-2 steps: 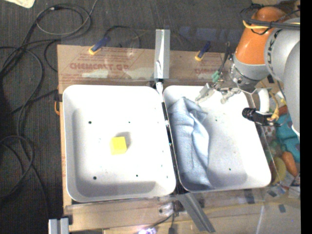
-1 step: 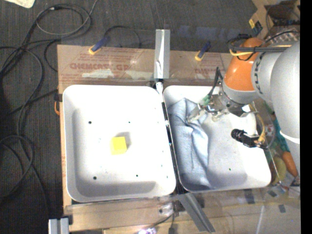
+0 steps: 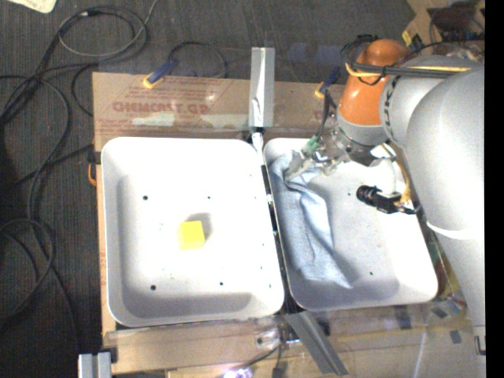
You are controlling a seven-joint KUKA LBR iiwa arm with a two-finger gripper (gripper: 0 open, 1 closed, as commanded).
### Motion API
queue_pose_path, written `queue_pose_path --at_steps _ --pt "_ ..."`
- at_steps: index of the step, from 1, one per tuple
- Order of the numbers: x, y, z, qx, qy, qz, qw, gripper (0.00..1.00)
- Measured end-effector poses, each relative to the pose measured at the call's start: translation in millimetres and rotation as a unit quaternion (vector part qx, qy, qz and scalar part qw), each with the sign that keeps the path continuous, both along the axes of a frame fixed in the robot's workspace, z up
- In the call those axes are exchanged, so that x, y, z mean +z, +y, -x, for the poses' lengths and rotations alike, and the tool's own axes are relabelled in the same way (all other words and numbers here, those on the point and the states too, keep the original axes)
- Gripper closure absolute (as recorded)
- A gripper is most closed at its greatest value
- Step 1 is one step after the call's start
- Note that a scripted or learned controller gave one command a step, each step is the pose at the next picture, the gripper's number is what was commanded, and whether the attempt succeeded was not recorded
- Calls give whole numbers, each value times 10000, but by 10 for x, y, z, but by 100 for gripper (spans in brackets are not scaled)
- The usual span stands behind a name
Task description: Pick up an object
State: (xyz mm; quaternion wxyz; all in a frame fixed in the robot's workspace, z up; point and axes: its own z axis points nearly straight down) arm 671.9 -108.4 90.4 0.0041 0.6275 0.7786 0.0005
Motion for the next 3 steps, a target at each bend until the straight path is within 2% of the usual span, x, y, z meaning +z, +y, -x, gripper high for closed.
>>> queue_pose_path --at_steps 1,2,3 --pt "12 53 574 439 -42 -4 9990 0" --pt "85 70 555 437 -49 -26 9990 100" --pt "84 67 556 436 -48 -23 9990 0"
